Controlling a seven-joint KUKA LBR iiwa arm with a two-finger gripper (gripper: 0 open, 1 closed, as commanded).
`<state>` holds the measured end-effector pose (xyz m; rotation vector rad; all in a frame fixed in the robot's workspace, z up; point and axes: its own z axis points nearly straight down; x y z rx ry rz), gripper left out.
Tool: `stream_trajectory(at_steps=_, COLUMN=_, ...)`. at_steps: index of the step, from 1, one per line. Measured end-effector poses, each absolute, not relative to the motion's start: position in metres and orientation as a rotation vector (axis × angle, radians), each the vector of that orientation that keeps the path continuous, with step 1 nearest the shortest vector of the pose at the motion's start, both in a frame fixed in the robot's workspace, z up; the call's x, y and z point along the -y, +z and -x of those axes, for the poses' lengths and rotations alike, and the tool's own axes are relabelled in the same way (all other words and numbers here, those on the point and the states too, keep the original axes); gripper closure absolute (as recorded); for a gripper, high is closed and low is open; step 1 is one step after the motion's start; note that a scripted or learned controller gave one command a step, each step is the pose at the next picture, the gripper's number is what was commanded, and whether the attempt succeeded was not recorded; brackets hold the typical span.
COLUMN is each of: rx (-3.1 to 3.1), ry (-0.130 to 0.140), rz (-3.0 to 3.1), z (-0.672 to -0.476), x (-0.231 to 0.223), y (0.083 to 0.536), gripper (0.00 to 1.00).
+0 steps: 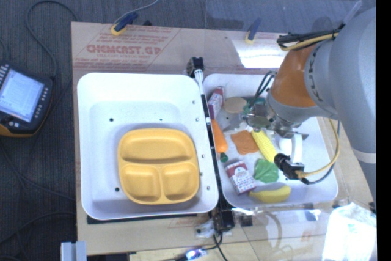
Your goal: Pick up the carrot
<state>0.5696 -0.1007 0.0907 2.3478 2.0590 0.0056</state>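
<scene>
- In the camera view, the landmark taken is the right bin (327,189), a shallow white bin lying just beside the left bin (91,101) on the bench.
- Carrot (219,136): orange, lying along the left wall of the right bin, lengthwise with the wall, roughly midway down it. Nothing grips it.
- Arm (342,70): grey with an orange band, reaching over the right bin from its right side, wrist above the bin's middle.
- Gripper (269,120): above the middle of the right bin, over the corn cob (264,145) and well apart from the carrot at the left wall. Whether it stands wide or narrow cannot be told; the wrist body hides it from above.
- Corn cob: yellow, lying at a slant near the middle of the right bin.
- Orange flat piece (244,142): just left of the corn cob, between it and the carrot.
- Green item (266,170): toward the near wall of the right bin, below the corn cob.
- Banana (270,194): yellow, against the near wall of the right bin.
- Red packet (239,175): near the bin's near-left corner, below the carrot.
- Yellow tray (159,165): sectioned, resting in the left bin, beyond the right bin's left wall.
- Handheld screen unit (21,98): on the floor, far to the left of both bins.
</scene>
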Motion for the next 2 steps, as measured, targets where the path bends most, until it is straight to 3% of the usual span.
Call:
stream_trajectory(at_steps=1, rx=-2.062, ry=0.003, rz=-2.345, z=-0.570, x=0.101, y=0.101, gripper=1.00)
stream_trajectory(at_steps=2, rx=-2.090, ry=0.024, rz=-2.313, z=-0.519, x=0.101, y=0.094, gripper=1.00)
